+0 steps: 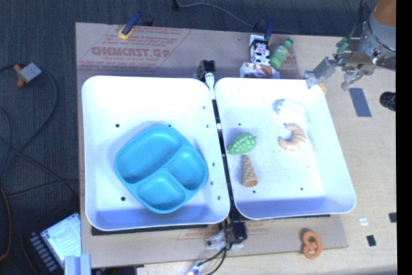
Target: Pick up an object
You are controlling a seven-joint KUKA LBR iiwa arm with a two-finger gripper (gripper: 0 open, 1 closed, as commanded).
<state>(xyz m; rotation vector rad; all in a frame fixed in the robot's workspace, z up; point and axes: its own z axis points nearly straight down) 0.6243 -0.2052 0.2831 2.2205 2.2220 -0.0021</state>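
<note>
Two white bins, one blue tray, three toys, pincer beside bench

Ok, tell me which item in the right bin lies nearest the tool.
The pale clear piece, at the bin's far side, above the croissant; the green toy and cone lie farther off.

In the left white bin, lower left of centre, lies a blue three-compartment tray. The right white bin holds a green leafy toy, a tan cone, and a curled orange-and-white piece. At the upper right edge, the gripper hangs open above that bin's far corner, holding nothing.
</note>
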